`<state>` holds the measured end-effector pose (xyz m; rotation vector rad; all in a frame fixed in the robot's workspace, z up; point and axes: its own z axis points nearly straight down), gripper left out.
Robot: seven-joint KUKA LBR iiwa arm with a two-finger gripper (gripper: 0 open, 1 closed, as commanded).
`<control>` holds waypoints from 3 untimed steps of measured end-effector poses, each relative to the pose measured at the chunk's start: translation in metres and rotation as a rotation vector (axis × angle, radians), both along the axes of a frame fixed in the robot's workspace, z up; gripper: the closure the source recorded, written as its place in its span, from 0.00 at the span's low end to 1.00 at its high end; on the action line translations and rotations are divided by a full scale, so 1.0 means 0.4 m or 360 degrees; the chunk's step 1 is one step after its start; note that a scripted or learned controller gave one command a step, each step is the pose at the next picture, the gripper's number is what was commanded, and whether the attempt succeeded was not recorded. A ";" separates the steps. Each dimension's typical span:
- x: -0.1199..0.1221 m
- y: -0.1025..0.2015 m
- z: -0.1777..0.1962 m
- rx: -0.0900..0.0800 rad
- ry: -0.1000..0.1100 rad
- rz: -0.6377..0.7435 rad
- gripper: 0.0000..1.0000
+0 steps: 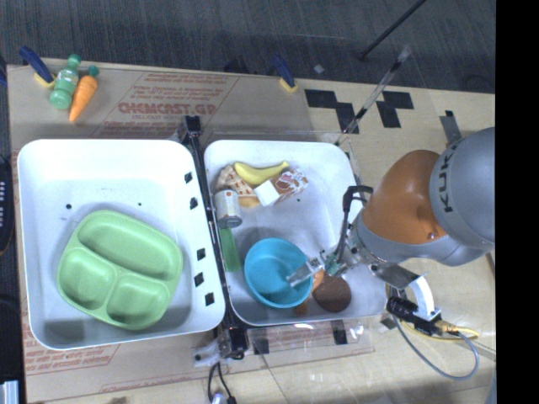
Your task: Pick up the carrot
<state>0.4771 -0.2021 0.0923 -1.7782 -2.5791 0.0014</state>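
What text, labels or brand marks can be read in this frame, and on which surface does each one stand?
"CHEMCAST GP": red print on the brown board behind the bins; the smaller red lines around it are too blurred to read.
"KU": dark letters on the grey arm, cut off beyond that.
Packet in the right bin: its print is too small to read.

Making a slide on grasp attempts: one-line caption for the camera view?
Gripper low in the right bin between blue bowl and brown ball; carrot lies outside, beyond the left bin.
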 end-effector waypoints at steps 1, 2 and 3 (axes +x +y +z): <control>0.023 0.006 0.040 -0.0003 -0.0036 0.0016 1.00; 0.063 0.158 0.187 -0.0006 -0.0004 -0.0630 1.00; 0.062 0.155 0.186 -0.0008 -0.0002 -0.0634 0.00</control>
